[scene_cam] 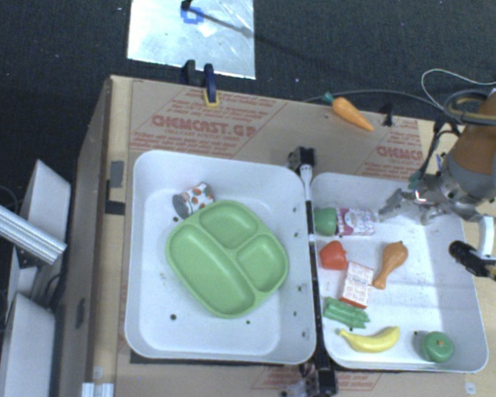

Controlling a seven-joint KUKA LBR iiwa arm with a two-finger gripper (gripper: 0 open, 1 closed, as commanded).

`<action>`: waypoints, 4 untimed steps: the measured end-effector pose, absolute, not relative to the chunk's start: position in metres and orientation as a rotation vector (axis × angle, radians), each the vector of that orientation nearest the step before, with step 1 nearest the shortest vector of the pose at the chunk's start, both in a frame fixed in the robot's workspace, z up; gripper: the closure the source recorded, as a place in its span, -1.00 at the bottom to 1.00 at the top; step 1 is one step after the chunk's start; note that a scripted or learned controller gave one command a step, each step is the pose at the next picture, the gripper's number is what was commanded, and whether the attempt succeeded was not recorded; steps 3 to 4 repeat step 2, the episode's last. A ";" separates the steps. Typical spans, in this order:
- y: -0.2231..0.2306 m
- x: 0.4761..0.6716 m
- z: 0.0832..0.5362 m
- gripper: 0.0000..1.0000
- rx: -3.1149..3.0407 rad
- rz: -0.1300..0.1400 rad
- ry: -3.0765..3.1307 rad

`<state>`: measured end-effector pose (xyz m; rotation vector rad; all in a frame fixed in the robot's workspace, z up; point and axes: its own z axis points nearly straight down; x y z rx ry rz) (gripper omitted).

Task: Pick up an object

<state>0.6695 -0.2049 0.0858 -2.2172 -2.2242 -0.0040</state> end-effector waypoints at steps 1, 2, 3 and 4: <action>-0.201 0.669 0.085 -1.00 -2.220 -0.003 -2.228; -0.192 0.669 0.085 -1.00 -2.218 -0.002 -2.229; -0.192 0.669 0.085 -1.00 -2.218 -0.002 -2.229; -0.192 0.669 0.085 -1.00 -2.218 -0.002 -2.229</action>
